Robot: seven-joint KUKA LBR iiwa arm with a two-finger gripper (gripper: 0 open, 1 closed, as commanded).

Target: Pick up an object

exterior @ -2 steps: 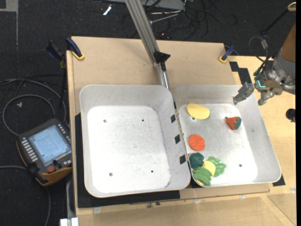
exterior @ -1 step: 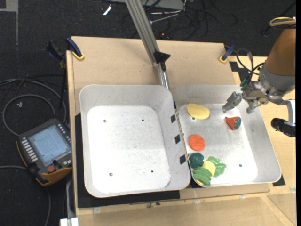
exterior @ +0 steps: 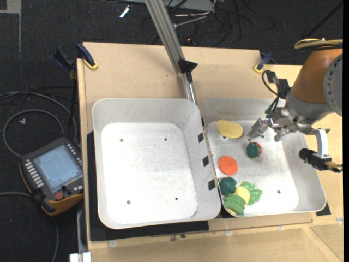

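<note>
Left bin (exterior: 109,146) holds nothing to grab, so work the right bin (exterior: 305,201). Your options: yellow piece (exterior: 229,129), orange disc (exterior: 228,164), green pile (exterior: 240,194) at the front rim, dark green ball (exterior: 254,150). Take the ball (closest, stands free): centre over it, drop straight. Gripper (exterior: 266,129) hovers just above-right of it, fingers spread, grasping nothing; arm leans in from the right.

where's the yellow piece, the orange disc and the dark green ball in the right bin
yellow piece (exterior: 229,129), camera view, middle of its top face
orange disc (exterior: 228,164), camera view, centre of the disc
dark green ball (exterior: 253,150), camera view, middle of its rounded top
</note>
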